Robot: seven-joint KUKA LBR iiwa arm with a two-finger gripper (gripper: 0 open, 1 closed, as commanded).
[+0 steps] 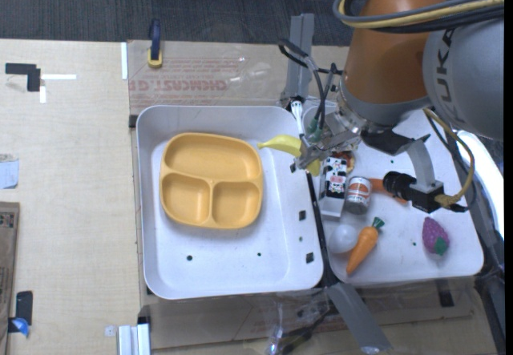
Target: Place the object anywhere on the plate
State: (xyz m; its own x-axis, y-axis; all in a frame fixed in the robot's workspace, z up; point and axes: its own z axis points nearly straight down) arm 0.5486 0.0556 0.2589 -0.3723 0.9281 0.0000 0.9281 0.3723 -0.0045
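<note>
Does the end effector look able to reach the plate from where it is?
Probably yes: the end effector with the banana sits just right of the plate, nothing between them.

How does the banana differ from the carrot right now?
The banana is yellow and sits at the gripper, over the left bin near the plate; the carrot is orange with a green top and lies on the right bin's floor. The banana points sideways toward the plate; the carrot lies diagonally. Both are small toy foods.

In the right bin [461, 261] lie a carrot [365, 243], a small can [357, 192] and a purple fruit [436, 235].
</note>
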